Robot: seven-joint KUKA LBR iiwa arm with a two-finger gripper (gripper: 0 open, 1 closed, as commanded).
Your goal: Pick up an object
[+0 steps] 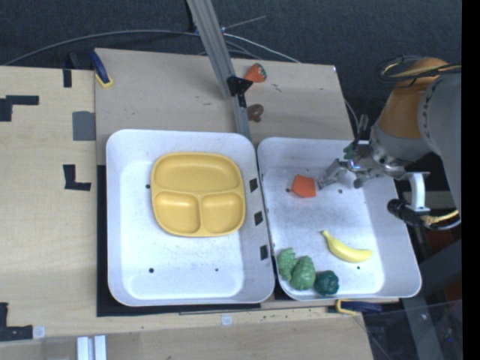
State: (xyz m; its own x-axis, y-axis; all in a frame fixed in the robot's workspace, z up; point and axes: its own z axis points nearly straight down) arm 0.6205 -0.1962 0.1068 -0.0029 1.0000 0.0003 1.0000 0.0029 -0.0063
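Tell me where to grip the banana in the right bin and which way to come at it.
Grip the banana across its thick middle, coming straight down from above. It lies flat on the right bin's floor, running from upper left to lower right, so the fingers should likely close across its narrow width. Open floor flanks both long sides; the green pieces sit apart at lower left.

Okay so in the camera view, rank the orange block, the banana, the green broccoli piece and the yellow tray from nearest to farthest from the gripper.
Measured from the gripper:
1. Orange block, just to its left in the right bin.
2. Banana, below it in the same bin.
3. Green broccoli piece, at that bin's bottom left corner.
4. Yellow tray, in the left bin.
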